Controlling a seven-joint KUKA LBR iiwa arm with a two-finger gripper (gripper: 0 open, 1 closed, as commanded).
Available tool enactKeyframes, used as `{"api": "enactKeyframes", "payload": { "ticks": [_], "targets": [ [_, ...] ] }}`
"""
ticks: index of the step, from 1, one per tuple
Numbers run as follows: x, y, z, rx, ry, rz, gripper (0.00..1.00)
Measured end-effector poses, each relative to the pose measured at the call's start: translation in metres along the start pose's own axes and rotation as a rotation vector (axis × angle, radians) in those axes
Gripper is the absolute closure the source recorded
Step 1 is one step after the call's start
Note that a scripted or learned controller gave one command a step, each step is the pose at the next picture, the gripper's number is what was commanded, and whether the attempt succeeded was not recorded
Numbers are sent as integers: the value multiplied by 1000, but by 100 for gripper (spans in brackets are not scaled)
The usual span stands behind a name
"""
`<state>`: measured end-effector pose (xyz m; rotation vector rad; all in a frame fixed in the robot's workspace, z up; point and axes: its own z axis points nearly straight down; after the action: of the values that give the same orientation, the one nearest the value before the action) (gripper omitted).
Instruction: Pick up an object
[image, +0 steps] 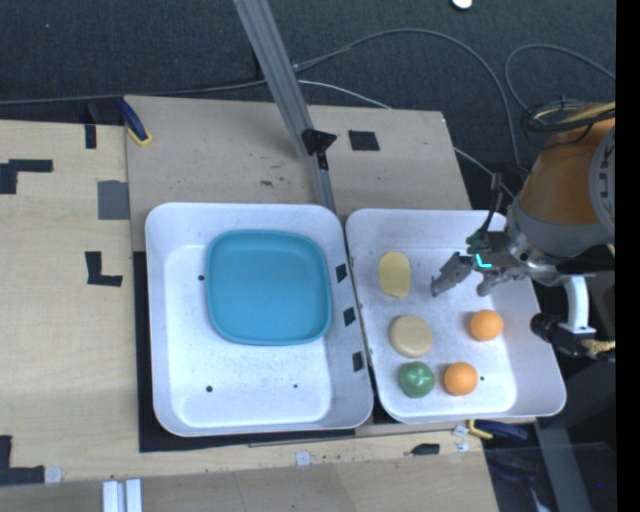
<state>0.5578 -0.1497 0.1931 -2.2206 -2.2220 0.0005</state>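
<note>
Gripper (468, 277) hangs over the right bin (530, 405), upper middle part, arm (565, 195) coming in from the right edge. Jaws spread open, two dark fingers apart, nothing between them.

Room: bare white floor directly under and between the jaws. The bin's far rim sits behind the jaws, near; its right rim is off to the arm side, partly covered by the wrist. The divider between bins lies well left of the jaws. Open floor also along the bin's right side below the wrist.

Objects, relative to jaws:
- yellow oblong piece (394, 274) just left of the left finger, close, not touching.
- tan round piece (410, 335) below-left, near.
- orange ball (485, 325) just below the right finger, near, apart.
- second orange ball (460, 379) further below, near the front rim.
- green ball (416, 379) below-left, touching or nearly touching the tan piece; cannot tell which.

All five lie loose on the floor. The left bin (175, 400) holds a blue square plate (268, 287), well left of the jaws.
</note>
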Motion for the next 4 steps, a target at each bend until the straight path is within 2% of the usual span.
{"api": "enactKeyframes", "payload": {
  "ticks": [1,2,3,4],
  "targets": [
    [0,0,0,0,0,0,0],
    [0,7,59,5,1,0,0],
    [1,7,105,0,0,0,0],
    [0,8,92,-4,-2,0,100]
  ]
}}
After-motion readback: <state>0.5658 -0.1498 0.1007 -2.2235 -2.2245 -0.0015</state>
